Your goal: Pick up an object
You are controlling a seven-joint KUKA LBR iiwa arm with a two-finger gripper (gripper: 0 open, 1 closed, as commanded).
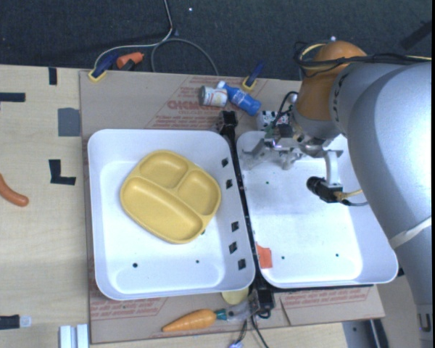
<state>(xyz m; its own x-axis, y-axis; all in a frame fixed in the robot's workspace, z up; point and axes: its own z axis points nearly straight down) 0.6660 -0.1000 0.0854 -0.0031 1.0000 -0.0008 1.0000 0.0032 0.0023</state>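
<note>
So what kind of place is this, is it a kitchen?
Probably not a kitchen, more likely a robot test lab. A big grey arm reaches over two white bins, clamps hold the cardboard, and toy food like a carrot lies around.

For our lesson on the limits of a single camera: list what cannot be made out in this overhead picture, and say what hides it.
- Pincer: small and cluttered at the right bin's far corner; open or shut is unclear.
- Right bin's right side: covered by the grey arm.
- Pale yellow thing below the left bin: mostly hidden by its rim.
- Bottle label: too small to read.
</note>
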